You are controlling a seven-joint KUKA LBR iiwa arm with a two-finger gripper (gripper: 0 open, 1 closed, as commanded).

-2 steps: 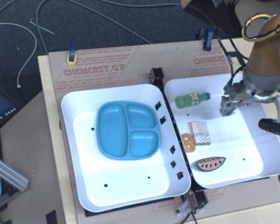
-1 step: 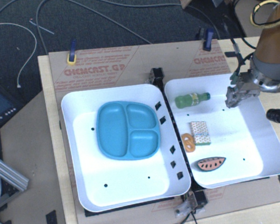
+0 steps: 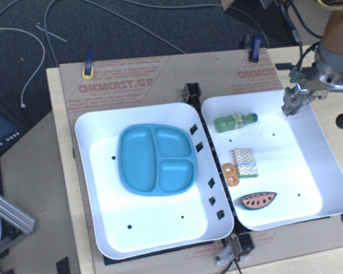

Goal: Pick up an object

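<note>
Tool over right bin's far edge — finger state unclear — green bottle nearby.

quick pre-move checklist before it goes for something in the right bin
1. Targets in right bin: green bottle, patterned packet, pretzel, watermelon slice: ok.
2. Gripper carrying nothing visible: ok.
3. Jaws open enough: cannot tell.
4. Gripper over a target: not ok, it sits at the bin's upper right edge.
5. Bottle lying apart from other items: ok.
6. Packet and pretzel separated: not ok, they look touching.
</note>
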